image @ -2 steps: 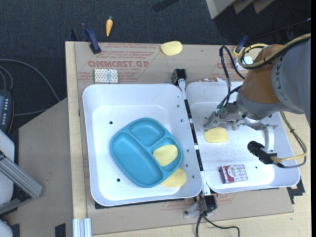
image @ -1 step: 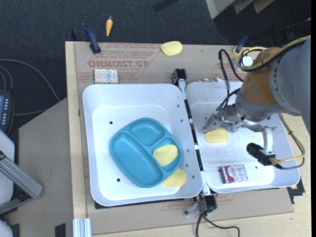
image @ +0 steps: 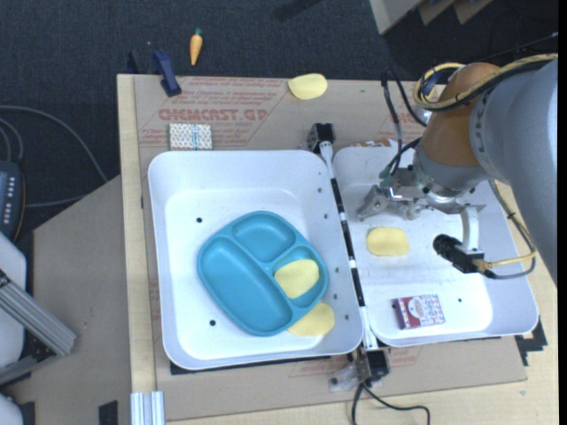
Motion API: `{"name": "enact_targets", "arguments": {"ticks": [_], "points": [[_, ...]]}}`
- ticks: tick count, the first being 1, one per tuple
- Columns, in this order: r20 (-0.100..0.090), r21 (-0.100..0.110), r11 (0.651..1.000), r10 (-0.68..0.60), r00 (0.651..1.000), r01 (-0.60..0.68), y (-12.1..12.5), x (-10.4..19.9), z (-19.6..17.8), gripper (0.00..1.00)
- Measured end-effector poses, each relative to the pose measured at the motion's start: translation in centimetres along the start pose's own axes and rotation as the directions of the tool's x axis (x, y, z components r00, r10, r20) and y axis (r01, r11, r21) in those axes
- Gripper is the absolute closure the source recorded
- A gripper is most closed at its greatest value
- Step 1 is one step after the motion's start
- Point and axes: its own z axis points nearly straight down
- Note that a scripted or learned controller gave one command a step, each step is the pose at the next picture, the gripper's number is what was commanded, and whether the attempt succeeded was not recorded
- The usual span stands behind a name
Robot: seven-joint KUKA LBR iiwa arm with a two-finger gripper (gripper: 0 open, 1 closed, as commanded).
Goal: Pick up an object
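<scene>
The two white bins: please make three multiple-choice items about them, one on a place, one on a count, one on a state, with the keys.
1. Where does the blue divided plate lie?
A. in the left bin
B. in the right bin
C. on the cardboard outside the bins

2. How many yellow pieces are inside the bins?
A. one
B. three
C. five

3. How is the red and white packet?
A. lying flat in the right bin
B. standing on the plate
C. lifted by the arm

Keys: 1 A, the plate lies on the left bin's floor. 2 B, one on the plate, one beside it, one in the right bin. 3 A, it rests flat on the bin floor.
</scene>
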Motion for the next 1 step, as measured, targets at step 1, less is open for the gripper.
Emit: {"name": "enact_targets", "arguments": {"ticks": [1], "points": [[-0.001,0.003,1.0,0.003,1.0,-0.003,-5.63,-0.29,0.04,0.0]]}}
